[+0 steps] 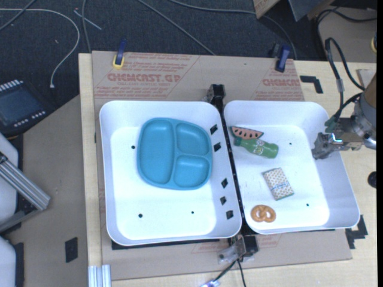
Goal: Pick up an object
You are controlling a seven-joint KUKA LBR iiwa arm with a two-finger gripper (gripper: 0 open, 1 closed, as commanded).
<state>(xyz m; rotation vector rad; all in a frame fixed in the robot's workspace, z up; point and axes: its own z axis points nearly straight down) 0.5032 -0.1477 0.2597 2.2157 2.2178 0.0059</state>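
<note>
Two white bins sit side by side at frame centre. The left bin [119,208] contains a blue divided plate [175,153], lying flat in its upper half. The right bin [335,196] contains the four candidate objects, all resting loose on the bin floor and none held: a watermelon slice toy [247,133] near the upper left of that bin, a green bottle [261,148] touching or just beside it, a patterned packet [278,183] near the bin centre, and a pretzel [263,213] near the lower left corner.

The gripper [326,143] is at the right edge of the frame, over the right bin's right wall, well apart from every object. Its opening state cannot be determined at this resolution, and nothing is visibly held.

Judgement: the pick is not yet begun. The packet and pretzel each lie isolated, offering clear access. The bottle and watermelon slice crowd each other, which could obstruct a clean grasp. The centre divider [230,178] stands close to the pretzel and the watermelon slice.
</note>
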